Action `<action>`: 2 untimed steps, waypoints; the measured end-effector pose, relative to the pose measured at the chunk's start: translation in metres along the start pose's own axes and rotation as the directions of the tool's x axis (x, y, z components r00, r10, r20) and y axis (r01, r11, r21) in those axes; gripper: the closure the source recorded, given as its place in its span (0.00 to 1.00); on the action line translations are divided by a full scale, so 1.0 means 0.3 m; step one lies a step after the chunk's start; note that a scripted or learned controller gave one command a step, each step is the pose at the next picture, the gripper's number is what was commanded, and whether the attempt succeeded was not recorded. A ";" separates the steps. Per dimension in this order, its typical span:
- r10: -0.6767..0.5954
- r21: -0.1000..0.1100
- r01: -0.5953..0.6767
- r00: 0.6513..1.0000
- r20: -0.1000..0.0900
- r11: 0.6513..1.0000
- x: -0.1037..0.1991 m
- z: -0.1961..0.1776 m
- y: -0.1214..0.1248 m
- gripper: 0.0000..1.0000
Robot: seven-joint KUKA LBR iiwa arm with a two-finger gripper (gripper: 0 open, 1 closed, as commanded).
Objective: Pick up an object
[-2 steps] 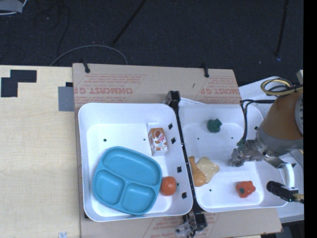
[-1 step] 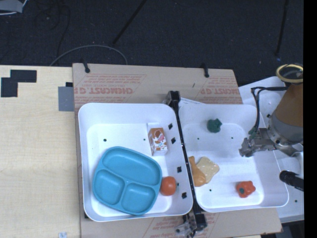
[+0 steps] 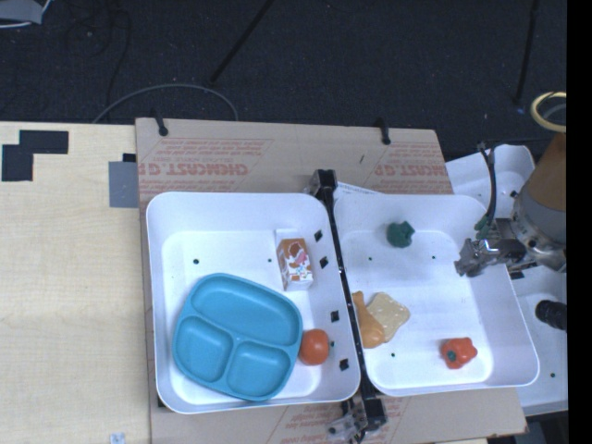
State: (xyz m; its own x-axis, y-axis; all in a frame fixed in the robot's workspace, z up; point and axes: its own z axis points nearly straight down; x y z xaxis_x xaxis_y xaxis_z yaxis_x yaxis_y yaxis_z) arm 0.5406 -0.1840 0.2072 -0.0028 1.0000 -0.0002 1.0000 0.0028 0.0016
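Note:
My gripper [image 3: 469,261] hangs over the right edge of the right bin [image 3: 504,377], with nothing seen between its fingers. In that bin lie a dark green piece [image 3: 400,234] at the back, a tan cracker-like piece beside an orange one [image 3: 379,316] at the left front, and a red pepper [image 3: 459,351] at the front right. The left bin [image 3: 166,248] holds a blue divided plate [image 3: 238,337], a small carton [image 3: 295,262] and an orange-red ball [image 3: 314,347].
A black clip strip [image 3: 339,276] runs between the two bins. Both bins rest on a cardboard sheet [image 3: 277,160] on the bench. A cable loops at the back on the dark floor.

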 end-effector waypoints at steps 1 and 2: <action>0.000 0.001 0.000 1.000 0.000 1.000 -0.001 -0.102 0.002 1.00; 0.002 0.005 -0.002 1.000 -0.001 1.000 0.190 -0.113 -0.019 1.00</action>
State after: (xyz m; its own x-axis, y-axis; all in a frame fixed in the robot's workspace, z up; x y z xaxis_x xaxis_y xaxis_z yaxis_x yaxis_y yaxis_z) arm 0.5345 -0.1271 0.2411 -0.0007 1.0000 0.0012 1.0000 0.0007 -0.0033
